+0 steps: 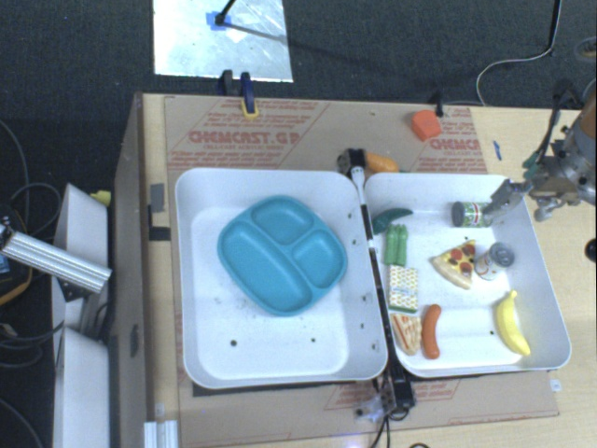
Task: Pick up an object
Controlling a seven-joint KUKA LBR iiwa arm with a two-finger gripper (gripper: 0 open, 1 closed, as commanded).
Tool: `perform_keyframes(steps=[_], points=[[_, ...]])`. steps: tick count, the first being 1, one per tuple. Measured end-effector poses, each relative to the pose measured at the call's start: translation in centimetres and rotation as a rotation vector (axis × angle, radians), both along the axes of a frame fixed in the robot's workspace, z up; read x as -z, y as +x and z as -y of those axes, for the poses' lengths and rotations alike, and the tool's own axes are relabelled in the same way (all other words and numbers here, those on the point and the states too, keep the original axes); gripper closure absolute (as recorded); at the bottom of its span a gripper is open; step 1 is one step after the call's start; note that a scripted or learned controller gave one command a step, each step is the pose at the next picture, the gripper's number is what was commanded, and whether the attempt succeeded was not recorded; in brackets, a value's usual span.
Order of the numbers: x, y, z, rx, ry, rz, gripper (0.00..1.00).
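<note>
The camera looks down on two white bins. The left bin (201, 250) holds a blue divided plate (282, 254). The right bin (546, 297) holds small toy foods: a can (469, 215) lying on its side near the far edge, a pizza slice (455, 264), a banana (509, 323), a sausage (431, 330), a green pepper (396, 244), a cracker box (403, 287) and a fries piece (405, 332).

The gripper (502, 199) reaches in from the right and sits just beside the can, at its right end. I cannot tell from this slant whether the tool is apart or together, or whether it touches the can; nothing shows clamped in it.

The can looks the likely pick, being nearest. I judge it light and stiff, with a smooth round wall that may roll or slip away if nudged from one side. The better hold would be across its barrel at mid-length, squeezing on opposite sides so it cannot spin out. The pizza slice lies near it, so a shove could push the can onto that.
</note>
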State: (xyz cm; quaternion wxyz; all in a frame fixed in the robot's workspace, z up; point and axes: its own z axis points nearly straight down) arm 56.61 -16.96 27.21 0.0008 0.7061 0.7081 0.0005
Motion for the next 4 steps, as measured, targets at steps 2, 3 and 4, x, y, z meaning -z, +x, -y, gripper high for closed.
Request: perform_keyframes(steps=[2,3,4], points=[[18.4,-1.9,-5.1,0.002,-0.001,0.001,0.00],[17.3,-1.8,-5.1,0.001,-0.001,0.003,1.00],[17.3,-1.8,-5.1,0.000,-0.001,0.003,0.00]])
